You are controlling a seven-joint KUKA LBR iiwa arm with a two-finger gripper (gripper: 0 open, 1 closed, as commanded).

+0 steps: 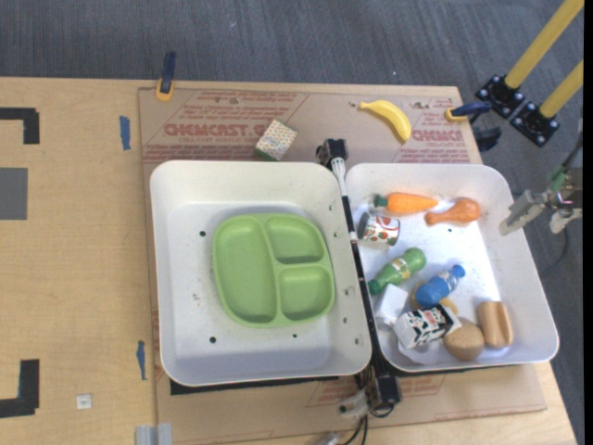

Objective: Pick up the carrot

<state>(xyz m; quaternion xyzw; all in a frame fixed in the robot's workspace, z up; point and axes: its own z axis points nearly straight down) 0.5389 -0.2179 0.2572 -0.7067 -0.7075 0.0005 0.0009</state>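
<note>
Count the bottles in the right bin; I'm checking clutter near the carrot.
2: a green bottle mid-bin and a blue bottle just right of it. Others may hide under the pile.

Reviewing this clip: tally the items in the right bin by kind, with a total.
Right bin, as far as they can be told apart:
Vegetables: 1, carrot
Meat: 1, drumstick
Bottles: 2, green, blue
Cans: 1
Cartons: 1
Bread items: 2
Total: 8

Light wood table w/ a brown cardboard sheet laid on top, black tape marks at left edge, bits of blue tape. Dark grey carpet floor behind. Yellow stand legs top right. Even light.
</note>
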